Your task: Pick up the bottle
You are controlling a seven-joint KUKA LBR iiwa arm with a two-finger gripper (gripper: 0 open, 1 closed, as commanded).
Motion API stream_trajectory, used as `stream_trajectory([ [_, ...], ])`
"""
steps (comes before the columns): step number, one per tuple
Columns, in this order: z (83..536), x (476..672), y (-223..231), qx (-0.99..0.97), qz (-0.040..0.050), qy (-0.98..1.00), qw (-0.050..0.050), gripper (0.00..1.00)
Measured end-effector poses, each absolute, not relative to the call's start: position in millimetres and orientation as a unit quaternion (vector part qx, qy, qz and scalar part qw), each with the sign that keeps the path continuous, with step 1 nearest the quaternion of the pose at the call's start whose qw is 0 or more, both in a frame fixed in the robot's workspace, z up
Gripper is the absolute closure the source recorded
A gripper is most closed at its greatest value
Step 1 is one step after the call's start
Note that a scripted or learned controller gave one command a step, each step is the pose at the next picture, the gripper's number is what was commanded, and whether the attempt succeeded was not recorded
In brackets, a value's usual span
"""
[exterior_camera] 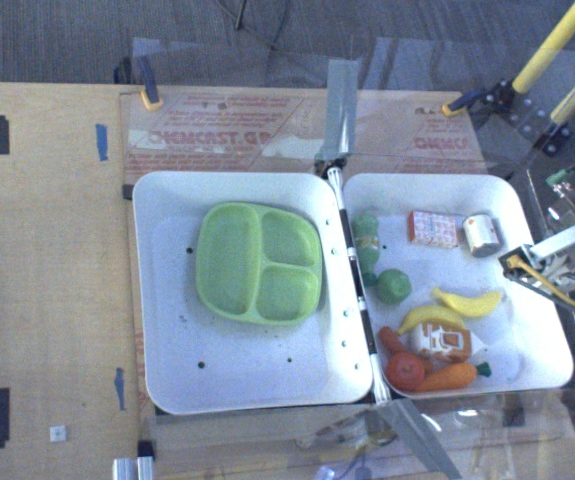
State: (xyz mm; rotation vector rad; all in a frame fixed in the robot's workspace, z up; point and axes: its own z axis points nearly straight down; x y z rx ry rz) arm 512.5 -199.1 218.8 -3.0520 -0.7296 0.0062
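A pale green bottle [366, 241] lies against the left wall of the right bin [512, 196], its long side along the divider. Just below it sits a round green lime [394, 286]. My gripper [552, 265] hangs over the right rim of that bin, well to the right of the bottle. Between the two lie a pink box [433, 229] and a tin can [481, 235]. Nothing shows in the gripper's grasp.
Two bananas [467, 303], a white container with an orange label [445, 342], a tomato [404, 371], a carrot [453, 376] and a red item [389, 339] crowd the right bin's front. A green divided plate [259, 263] lies in the left bin [167, 298].
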Motion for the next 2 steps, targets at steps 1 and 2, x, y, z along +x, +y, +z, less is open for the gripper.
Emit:
stream_trajectory([
  [1,197,506.4,-221,-0.995,0.0027,-0.101,0.002,1.00],
  [2,185,579.1,-220,-0.995,0.0013,-0.102,0.001,1.00],
])
